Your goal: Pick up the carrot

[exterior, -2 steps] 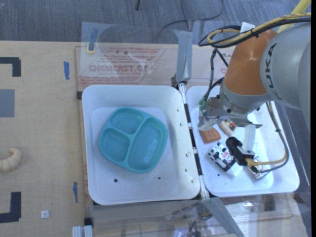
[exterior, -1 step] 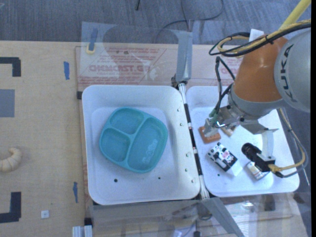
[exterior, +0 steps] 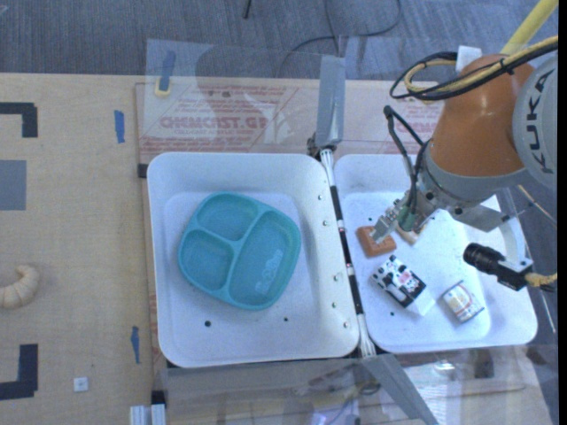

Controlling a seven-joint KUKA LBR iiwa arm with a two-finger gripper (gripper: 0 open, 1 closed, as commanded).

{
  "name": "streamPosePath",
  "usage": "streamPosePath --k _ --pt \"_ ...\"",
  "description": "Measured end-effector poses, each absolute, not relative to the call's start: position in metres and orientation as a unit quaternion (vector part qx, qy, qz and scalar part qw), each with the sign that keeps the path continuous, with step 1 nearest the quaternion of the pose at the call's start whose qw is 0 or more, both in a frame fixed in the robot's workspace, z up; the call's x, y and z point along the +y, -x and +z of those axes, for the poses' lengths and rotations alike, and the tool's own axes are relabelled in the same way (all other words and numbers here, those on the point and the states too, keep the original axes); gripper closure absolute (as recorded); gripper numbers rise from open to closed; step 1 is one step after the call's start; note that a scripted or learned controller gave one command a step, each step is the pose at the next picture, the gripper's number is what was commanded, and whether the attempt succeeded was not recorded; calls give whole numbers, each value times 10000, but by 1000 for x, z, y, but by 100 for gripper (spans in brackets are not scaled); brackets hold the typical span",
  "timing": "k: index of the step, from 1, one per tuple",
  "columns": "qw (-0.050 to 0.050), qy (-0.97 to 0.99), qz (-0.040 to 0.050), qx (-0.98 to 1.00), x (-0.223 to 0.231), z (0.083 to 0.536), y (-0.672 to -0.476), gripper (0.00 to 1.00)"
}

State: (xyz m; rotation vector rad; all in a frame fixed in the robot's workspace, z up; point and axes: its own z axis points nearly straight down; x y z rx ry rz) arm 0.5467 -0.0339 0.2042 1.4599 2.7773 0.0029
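since the arm [exterior: 483, 127] crowds the right bin [exterior: 523, 326], a blind grab may miss. the carrot [exterior: 376, 240], an orange piece near that bin's left wall, lies under the gripper [exterior: 390, 228]; whether it is spread or pressed together i cannot tell. it could nudge the black-and-white box [exterior: 399, 282].

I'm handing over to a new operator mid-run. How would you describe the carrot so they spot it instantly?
Look in the right bin, the one under the arm. Near its left wall, just below the claw, lies the carrot, a small orange-brown block. Its neighbours, a black-and-white patterned item and a small pale can, are not orange.
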Motion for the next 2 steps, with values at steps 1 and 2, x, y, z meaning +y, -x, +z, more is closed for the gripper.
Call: streamPosePath --k 1,2 --pt "9 -2891 9 9573 5 195 -544 100" --pt "35 -2175 9 9761 -45 186 -566 100"
